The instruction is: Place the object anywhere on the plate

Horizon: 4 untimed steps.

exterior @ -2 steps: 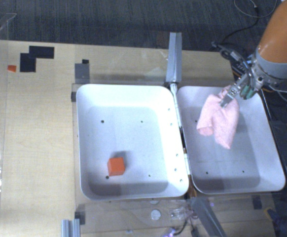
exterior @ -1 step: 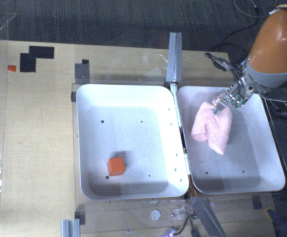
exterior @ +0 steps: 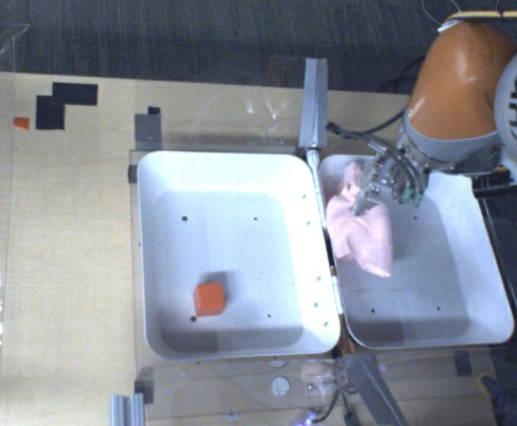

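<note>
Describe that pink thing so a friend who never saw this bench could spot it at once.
Find the two white bins side by side and take the right bin, where the grey and orange arm reaches in. Against its left wall lies a crumpled pink cloth, just under the gripper. It is soft and pale pink, unlike the small orange block in the left bin.

You are looking at a robotics lab bench (exterior: 72, 264), not a home. Its pale wooden top carries two shallow white bins (exterior: 232, 171) fixed side by side with metal brackets (exterior: 312, 105). Black marker blocks (exterior: 63, 103) sit at its far left corner, and an industrial KUKA arm (exterior: 472, 78) reaches in over the right edge.
</note>
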Motion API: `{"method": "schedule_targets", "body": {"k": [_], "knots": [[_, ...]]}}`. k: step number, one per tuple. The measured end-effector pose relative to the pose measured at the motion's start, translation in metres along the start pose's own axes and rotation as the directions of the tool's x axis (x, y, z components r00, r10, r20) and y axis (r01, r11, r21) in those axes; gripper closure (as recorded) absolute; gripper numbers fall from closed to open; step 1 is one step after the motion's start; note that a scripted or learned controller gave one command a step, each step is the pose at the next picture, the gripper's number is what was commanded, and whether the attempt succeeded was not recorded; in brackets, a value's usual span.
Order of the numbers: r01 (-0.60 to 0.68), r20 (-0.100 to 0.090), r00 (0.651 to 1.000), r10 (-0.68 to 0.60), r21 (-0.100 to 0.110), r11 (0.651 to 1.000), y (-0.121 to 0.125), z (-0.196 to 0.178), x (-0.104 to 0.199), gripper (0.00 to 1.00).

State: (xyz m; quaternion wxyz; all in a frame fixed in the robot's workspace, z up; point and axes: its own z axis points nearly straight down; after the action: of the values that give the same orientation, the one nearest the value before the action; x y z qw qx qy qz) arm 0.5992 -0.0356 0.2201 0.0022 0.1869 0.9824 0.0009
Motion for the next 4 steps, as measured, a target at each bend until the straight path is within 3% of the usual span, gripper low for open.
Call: {"method": "schedule_targets", "body": {"k": [1,3,4], "knots": [[0.368,0.003,0.930,-0.368,-0.001,0.930,0.044,-0.007,0.037,1.00],[0.373,0.000,0.928,-0.373,-0.002,0.928,0.121,0.010,0.102,1.00],[0.373,0.001,0.928,-0.373,-0.002,0.928,0.164,-0.003,0.129,1.00]]}}
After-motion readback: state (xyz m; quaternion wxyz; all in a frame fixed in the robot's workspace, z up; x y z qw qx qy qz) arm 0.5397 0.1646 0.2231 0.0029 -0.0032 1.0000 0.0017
